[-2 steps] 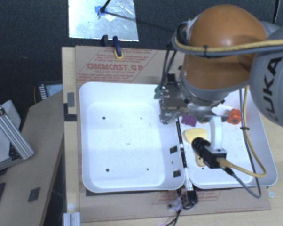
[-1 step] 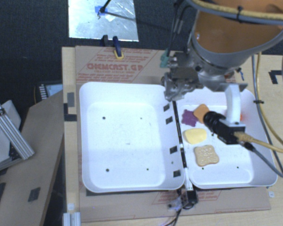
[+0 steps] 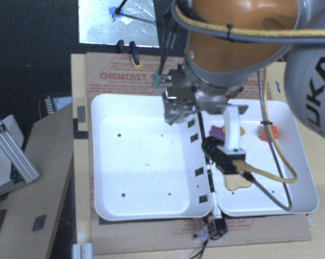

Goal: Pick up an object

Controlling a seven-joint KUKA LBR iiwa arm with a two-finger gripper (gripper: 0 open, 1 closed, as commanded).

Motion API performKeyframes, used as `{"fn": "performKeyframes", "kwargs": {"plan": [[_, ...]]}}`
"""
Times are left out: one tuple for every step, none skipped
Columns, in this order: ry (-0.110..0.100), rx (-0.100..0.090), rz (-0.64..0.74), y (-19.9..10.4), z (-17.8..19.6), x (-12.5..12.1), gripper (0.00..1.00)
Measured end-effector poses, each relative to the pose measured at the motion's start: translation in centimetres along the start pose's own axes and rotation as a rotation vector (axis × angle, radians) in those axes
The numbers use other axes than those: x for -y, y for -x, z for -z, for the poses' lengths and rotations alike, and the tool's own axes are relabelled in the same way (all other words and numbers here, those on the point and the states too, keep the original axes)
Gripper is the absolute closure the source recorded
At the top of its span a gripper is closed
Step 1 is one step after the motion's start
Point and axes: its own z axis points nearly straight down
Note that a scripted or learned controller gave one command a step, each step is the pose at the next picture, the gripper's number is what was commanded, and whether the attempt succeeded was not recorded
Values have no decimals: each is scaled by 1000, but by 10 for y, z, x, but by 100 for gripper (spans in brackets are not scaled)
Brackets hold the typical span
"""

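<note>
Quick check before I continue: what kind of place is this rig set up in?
Most likely a robotics lab test cell: a KUKA arm reaching over two white bins on a cardboard-lined bench, with an aluminium frame rail at the left.

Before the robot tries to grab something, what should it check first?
1. Something to grab: ok. A tan piece, an orange thing and a purple thing lie in the right bin.
2. Hand over a thing: not ok. It hangs above the left bin, near the divider.
3. Hand holding something: cannot tell.
4. Yellow cable out of the way: not ok. It hangs across the right bin.
5. Purple thing in plain sight: not ok, partly covered by the arm's white bracket.
</note>
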Motion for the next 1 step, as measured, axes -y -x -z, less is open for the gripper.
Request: {"fn": "performKeyframes", "kwargs": {"plan": [[14,-5,-2,-24,103,-40,100]]}}
